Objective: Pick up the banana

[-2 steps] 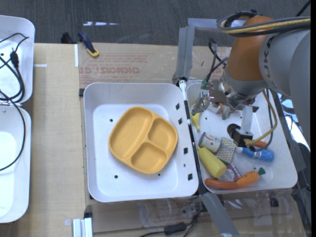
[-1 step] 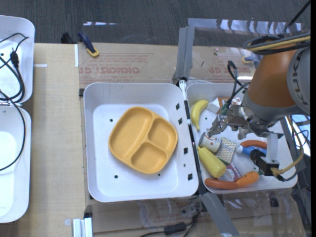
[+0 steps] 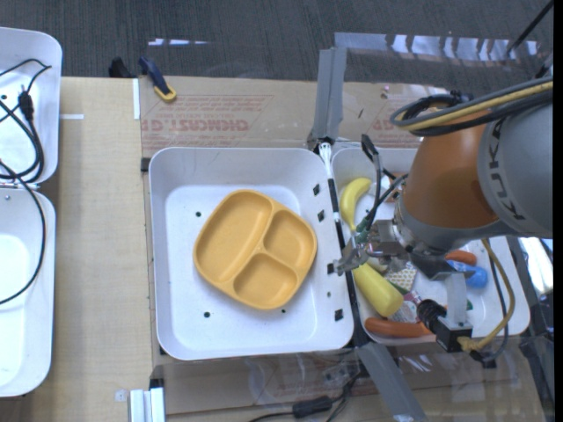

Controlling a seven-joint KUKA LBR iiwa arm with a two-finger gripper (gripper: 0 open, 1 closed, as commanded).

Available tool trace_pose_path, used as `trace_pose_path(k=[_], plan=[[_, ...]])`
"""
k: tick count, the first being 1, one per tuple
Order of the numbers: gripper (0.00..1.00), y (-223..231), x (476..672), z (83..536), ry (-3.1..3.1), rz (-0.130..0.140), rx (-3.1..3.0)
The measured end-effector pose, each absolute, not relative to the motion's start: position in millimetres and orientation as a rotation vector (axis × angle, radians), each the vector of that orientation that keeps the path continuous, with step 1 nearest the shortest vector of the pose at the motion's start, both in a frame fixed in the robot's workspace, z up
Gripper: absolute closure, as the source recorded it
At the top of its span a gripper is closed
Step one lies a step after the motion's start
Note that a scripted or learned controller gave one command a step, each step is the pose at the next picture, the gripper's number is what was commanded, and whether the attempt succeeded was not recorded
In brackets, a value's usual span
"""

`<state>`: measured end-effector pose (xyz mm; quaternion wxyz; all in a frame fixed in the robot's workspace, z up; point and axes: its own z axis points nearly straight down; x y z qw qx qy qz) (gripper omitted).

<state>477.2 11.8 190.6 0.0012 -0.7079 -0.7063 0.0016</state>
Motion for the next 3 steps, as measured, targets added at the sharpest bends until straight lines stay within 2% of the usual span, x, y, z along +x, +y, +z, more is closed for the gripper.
trace_pose_path(k=[1,2,3], plan=[[0.00,-45,477.3,191,-2.452,0.004,-1.960],[0.00,7,595.4,191,-2.478,0.004,-1.930],[0.00,-37,561.9,146,-2.503,-0.052,-1.917]])
